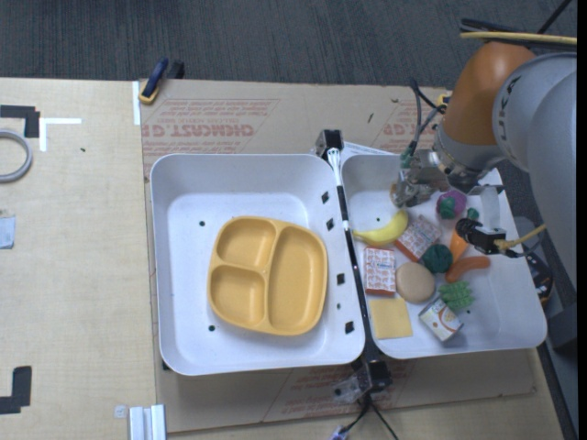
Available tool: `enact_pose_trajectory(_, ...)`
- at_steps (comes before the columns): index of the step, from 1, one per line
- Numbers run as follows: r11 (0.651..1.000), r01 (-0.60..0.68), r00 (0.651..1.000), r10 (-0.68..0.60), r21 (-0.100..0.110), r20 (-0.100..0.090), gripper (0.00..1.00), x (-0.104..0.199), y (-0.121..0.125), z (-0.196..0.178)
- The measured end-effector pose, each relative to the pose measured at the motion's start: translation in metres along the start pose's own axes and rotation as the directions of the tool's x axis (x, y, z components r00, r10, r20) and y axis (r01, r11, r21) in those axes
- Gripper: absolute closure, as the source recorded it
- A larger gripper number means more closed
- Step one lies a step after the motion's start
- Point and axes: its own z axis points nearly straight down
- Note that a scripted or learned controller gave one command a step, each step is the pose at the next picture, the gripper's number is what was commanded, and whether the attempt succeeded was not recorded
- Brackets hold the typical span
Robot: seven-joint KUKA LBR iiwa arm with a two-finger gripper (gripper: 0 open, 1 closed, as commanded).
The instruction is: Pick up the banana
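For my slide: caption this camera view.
Gripper poised just above the banana in the right bin; yellow tray in the left.

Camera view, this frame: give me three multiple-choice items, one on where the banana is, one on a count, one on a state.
1. Where does the banana lie?
A. in the right bin
B. on the yellow tray
C. on the cardboard

2. How many compartments does the yellow tray have?
A. two
B. three
C. five

3. What is the banana's state?
A. lifted clear of the bin
B. lying on the bin floor
C. standing on end

Key: 1 A, it lies near the right bin's left wall. 2 B, three hollows are visible. 3 B, it lies flat, with the gripper just above and right of it.
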Motion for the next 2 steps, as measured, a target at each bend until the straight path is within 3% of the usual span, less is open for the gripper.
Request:
enact_pose_trajectory(1,1.000,0.000,1.000,0.000,0.000,0.000,0.00,0.000,0.000,0.000)
enact_pose_trajectory(2,1.000,0.027,1.000,-0.027,0.012,-0.001,0.00,0.008,-0.041,0.016)
